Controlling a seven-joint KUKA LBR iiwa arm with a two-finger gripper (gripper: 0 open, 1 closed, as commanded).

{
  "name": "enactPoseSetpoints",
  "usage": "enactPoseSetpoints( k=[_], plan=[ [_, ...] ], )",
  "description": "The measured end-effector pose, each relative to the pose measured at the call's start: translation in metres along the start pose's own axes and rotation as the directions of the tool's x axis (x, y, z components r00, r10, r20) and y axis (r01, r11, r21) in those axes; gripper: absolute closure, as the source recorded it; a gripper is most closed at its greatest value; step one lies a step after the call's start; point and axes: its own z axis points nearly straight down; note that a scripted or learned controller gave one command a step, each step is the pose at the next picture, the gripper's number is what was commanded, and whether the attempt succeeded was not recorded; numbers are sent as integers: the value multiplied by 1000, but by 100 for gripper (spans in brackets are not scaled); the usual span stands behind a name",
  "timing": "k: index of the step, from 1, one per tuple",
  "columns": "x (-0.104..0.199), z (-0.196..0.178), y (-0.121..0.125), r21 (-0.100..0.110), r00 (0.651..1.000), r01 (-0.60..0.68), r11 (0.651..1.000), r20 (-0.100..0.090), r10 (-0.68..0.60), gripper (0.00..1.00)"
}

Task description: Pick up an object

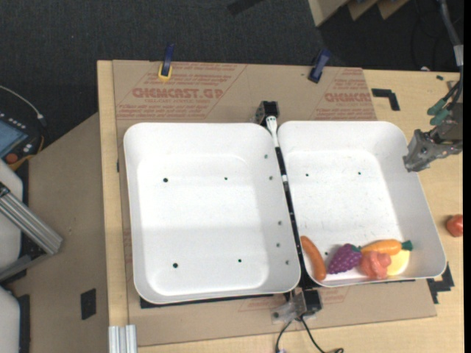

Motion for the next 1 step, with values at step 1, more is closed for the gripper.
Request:
enactPoseSetpoints(
  k=[1],
  plan=[
    [-83,98,1,-1,1000,-1,1000,-1,1,100]
  ],
)
